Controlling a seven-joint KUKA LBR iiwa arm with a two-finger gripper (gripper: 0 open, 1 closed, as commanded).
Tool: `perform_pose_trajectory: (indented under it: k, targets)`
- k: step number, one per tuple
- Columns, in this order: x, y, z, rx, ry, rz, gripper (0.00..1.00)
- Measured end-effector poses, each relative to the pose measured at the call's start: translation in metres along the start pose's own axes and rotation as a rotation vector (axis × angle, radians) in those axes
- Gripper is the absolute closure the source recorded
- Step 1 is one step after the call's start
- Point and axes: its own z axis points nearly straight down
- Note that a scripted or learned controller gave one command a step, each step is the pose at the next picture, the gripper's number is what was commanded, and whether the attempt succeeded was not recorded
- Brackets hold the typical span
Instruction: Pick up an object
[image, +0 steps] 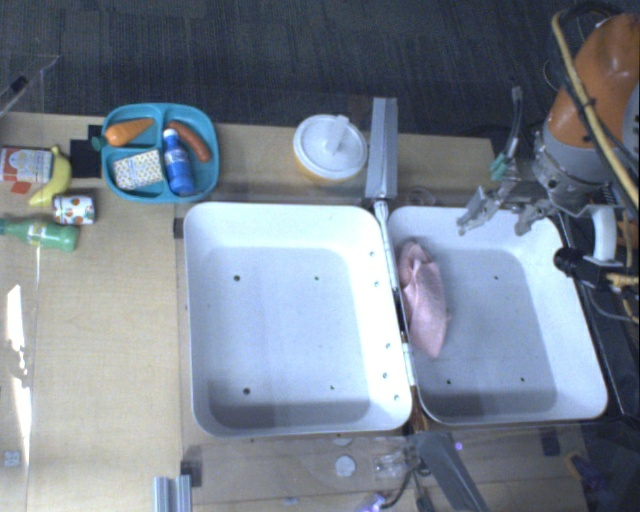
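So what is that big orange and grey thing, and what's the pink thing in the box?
That is a robot arm. It reaches in from the right, and one camera above the bench looks down on it. At its end is a gripper, two metal fingers for pinching things, here standing open with nothing in them. Below are two white bins. The right bin has a soft pink object lying along its left wall. On the bench behind sit a blue tray of toy food and a round white lid.
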Motion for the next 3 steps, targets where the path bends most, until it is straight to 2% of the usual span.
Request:
perform_pose_trajectory:
  k: [1,2,3]
  targets:
    - [0.009,-0.019,0.038,0.001,0.000,-0.045,0.00]
    - [0.011,0.012,0.163,-0.008,-0.001,-0.171,0.00]
    - [-0.029,0.053,0.115,-0.004,-0.002,-0.111,0.00]
